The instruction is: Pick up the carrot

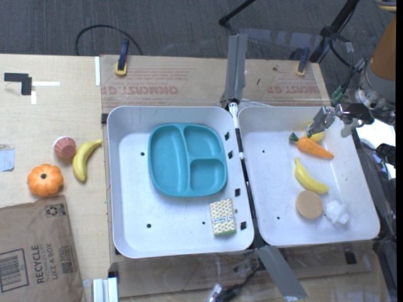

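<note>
from my remote seat i saw the bench (50, 87) carrying two white bins side by side. the left bin (129, 187) held a teal divided plate (187, 158) near its middle and a small patterned sponge block (223, 218) just below the plate's lower right corner, apart from it. the right bin (271, 187) held the rest.

the arm (384, 55) came in from the right, orange band up top, grey wrist below. the gripper (334, 121) sat at the right bin's upper right, just above the carrot. its fingers (323, 119) looked spread apart with nothing clamped between them.

on the bench left of the bins: a brown paper bag (34, 257) printed "recycle" at the lower left corner, a small orange pumpkin (45, 180) just above it, a banana (84, 159) right of the pumpkin, and a pinkish round cupcake-like thing (65, 148) touching or just beside that banana's top.

the carrot (313, 147) lay in the right bin's upper right area, tilted, green end toward the left, near the gripper tips, contact unclear. a second banana (309, 177) lay below the carrot, apart. below that, a tan round disc (309, 205), and a small white crumpled object (337, 212) just beside the disc's right.
</note>
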Controlling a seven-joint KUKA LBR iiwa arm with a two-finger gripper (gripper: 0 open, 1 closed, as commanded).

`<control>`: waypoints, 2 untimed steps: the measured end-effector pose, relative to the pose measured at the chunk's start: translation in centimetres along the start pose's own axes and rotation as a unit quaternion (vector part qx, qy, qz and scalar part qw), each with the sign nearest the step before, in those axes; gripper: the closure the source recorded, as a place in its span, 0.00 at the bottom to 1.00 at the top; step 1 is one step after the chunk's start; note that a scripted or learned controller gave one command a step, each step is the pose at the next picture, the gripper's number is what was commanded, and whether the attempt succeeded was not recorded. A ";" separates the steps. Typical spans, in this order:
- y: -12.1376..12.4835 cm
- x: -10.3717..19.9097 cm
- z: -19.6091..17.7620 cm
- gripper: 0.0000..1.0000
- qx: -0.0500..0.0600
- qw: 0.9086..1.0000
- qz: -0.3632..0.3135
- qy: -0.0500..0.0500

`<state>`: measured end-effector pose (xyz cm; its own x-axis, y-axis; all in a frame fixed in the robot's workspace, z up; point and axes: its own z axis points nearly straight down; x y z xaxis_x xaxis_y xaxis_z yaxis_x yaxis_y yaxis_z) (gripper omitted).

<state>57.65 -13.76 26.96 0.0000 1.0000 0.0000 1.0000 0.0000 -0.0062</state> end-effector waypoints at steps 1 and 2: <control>2.0 -4.1 16.0 0.00 -0.001 0.998 -0.064 0.000; 6.1 -6.6 18.0 0.00 0.000 0.990 -0.138 0.000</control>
<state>63.63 -20.35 8.88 -0.2741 0.9617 0.0008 0.9617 0.2741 -0.0054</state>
